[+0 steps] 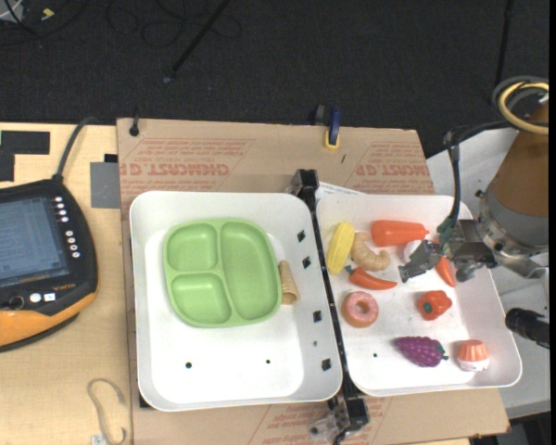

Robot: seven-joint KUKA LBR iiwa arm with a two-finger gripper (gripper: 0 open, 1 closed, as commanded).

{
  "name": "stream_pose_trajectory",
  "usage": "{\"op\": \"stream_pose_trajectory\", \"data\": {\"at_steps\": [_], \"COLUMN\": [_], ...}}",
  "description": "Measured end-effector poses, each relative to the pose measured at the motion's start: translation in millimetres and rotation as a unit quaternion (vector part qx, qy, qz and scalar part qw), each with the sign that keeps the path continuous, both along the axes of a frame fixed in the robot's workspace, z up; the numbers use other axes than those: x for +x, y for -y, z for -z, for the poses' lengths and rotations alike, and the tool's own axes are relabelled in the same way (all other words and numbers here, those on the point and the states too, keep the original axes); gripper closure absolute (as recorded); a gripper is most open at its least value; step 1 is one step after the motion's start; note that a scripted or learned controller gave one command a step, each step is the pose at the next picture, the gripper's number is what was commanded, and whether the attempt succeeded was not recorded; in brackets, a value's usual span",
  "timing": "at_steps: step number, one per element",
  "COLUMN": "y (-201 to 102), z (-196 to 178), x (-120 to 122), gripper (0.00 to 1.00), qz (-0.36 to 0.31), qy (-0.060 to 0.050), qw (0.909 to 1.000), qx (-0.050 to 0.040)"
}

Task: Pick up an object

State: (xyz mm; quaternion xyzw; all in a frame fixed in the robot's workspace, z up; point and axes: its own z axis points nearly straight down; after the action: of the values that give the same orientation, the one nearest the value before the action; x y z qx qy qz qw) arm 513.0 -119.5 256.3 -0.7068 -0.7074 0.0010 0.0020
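tablet controller [28, 258] left on bench | blue clamp [333, 126] at cardboard sheet [222, 160] top edge

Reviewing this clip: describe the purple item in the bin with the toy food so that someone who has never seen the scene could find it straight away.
Start at the right bin, the one scattered with toy food. Go to its near edge, where the bunch of grapes lies between the pink donut up-left and a small orange-and-white piece to its right. It is the only purple, knobbly item there.
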Motion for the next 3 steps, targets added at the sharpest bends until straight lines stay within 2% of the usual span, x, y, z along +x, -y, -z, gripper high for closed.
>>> {"op": "stream_pose_trajectory", "data": {"at_steps": [1,2,3], "y": [-4,-8,-7], "z": [63,107,162], "x": [5,2,6], "gripper": [0.0,0.0,0.0], "qz": [0.0,0.0,0.0], "qy": [-0.002,-0.002,0.005], "qw": [1.0,1.0,1.0], "qx": [0.0005,0.0007,0.0032]}}
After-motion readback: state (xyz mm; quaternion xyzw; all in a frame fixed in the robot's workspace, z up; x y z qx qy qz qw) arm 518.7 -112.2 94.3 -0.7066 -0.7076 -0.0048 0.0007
